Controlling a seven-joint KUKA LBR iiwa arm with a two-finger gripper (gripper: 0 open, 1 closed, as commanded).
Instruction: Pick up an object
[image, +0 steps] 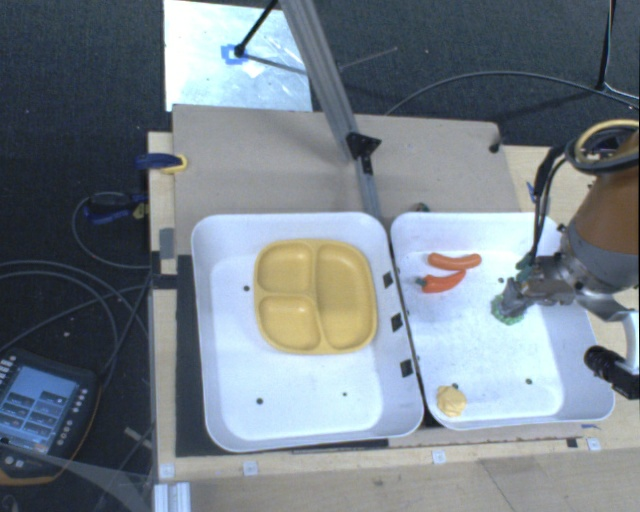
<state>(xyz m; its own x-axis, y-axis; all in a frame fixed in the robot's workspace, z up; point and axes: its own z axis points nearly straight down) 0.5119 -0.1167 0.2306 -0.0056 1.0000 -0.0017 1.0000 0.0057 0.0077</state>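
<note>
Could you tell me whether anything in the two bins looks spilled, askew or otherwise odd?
Nothing stands out: the yellow divided plate lies flat in the left bin; the two sausages, a yellow item and a green item lie in the right bin.

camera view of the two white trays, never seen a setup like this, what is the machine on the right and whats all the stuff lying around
This one picture is taken from a fixed camera above the bench, looking down at a slant. The grey and orange machine coming in from the right is a robot arm; the part at its tip is its gripper, low over the right bin and right at a small green object. Whether it actually holds that object cannot be told from here. The right bin also contains an orange hot dog, a toy carrot just below it, and a small yellow item near the front corner. The left bin holds a yellow divided plate. The arm's job is to pick up an object.
</note>
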